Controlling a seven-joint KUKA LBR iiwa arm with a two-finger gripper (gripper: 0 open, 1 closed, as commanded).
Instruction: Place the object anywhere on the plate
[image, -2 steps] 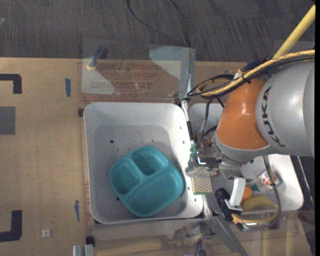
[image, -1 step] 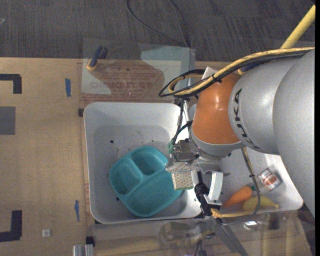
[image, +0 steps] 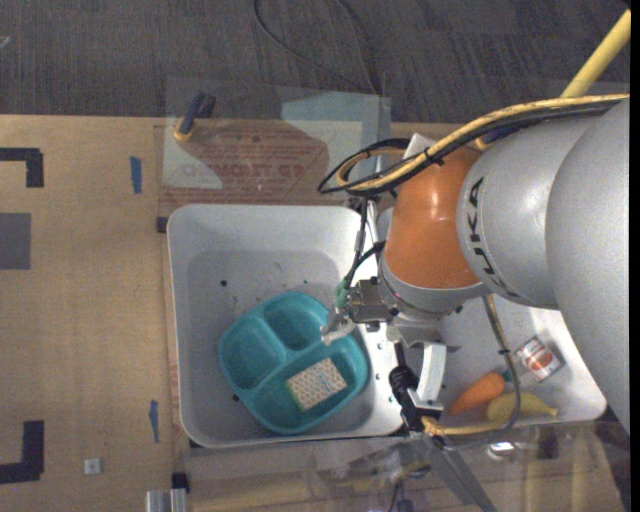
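Two shallow white bins (image: 200, 260) sit side by side, and the pincer (image: 338, 322) hangs over the inner edge of the left one, at the upper right rim of a teal divided plate (image: 262, 355). Whether the pincer is open, closed or gripping anything I cannot tell, since the wrist and its orange band (image: 425, 235) hide it. Just below and slightly left of the pincer, a pale waffle-patterned square (image: 318, 384) lies flat in the plate's large lower compartment. Well to the pincer's right and lower, in the other bin, lie a carrot (image: 478, 391), a banana (image: 520, 405) touching it, and a small red-and-white can (image: 538, 360).
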